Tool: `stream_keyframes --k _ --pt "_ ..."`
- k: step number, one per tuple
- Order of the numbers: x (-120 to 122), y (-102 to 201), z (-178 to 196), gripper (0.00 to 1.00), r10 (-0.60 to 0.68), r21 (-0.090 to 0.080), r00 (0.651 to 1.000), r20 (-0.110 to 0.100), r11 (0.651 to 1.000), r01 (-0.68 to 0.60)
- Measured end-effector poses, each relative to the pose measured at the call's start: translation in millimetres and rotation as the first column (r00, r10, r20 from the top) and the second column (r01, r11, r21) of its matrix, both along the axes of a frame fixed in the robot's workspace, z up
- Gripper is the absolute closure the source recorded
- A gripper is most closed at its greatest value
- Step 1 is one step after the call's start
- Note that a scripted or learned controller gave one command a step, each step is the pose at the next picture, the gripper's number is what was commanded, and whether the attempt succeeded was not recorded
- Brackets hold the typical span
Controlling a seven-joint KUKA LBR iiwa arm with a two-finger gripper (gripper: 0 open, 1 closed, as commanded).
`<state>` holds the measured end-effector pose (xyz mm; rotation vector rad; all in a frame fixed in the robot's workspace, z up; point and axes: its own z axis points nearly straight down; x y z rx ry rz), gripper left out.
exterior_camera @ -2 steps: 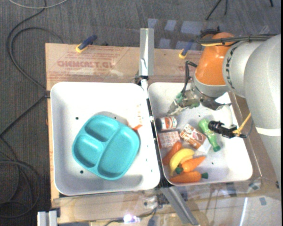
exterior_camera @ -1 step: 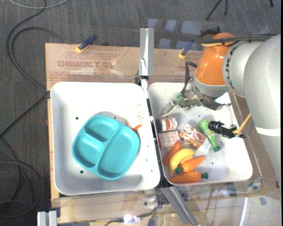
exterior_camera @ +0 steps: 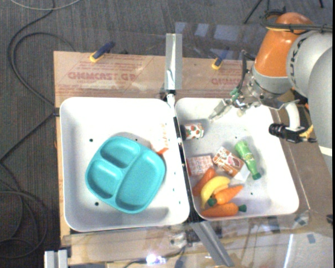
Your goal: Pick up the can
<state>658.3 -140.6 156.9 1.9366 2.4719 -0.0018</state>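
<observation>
The can (exterior_camera: 194,130) is small, with a red and white label, and lies near the upper left corner of the right bin (exterior_camera: 279,177). My gripper (exterior_camera: 228,110) hovers over the top edge of that bin, up and to the right of the can and apart from it. Its fingers (exterior_camera: 216,114) stand open with nothing between them.
Lower in the right bin lie a green bottle (exterior_camera: 248,158), a small carton (exterior_camera: 228,162), a red-and-white packet (exterior_camera: 199,164), a banana (exterior_camera: 214,186) and carrots (exterior_camera: 228,195). The left bin (exterior_camera: 78,116) holds a teal divided plate (exterior_camera: 125,173) and a small orange piece (exterior_camera: 161,148).
</observation>
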Motion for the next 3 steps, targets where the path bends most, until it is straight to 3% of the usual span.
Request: stream_keyframes --k 1,2,3 --pt "-28.3 29.4 -67.3 0.00 0.141 -0.003 0.990 0.008 0.990 -0.141" --pt "2.1 29.3 -70.6 0.00 -0.061 0.006 0.997 -0.047 0.998 0.061" --pt "-54.4 7.0 -67.6 0.00 0.133 -0.001 0.991 0.007 0.991 -0.133"
